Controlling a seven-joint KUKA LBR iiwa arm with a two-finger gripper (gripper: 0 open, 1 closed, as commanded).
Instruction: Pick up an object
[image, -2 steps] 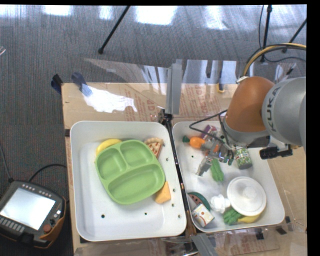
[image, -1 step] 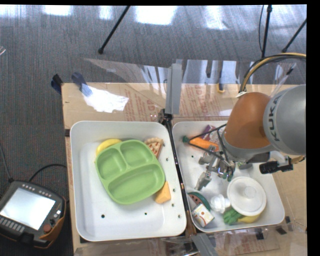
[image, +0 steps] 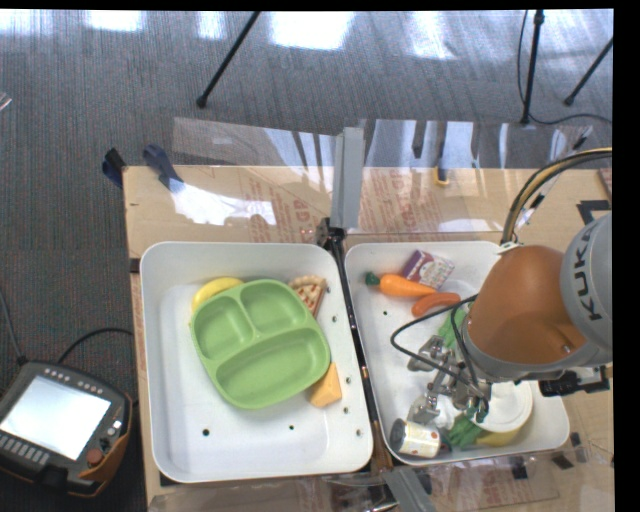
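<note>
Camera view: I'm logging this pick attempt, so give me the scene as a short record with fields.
left bin: green tray, yellow piece, waffle slice, orange wedge
right bin: carrot, purple packet, small can, green toy
arm: over right bin
gripper: low in right bin, near the small can

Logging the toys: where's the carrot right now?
The carrot lies in the right bin, near its far left corner, beside a purple packet.
</note>
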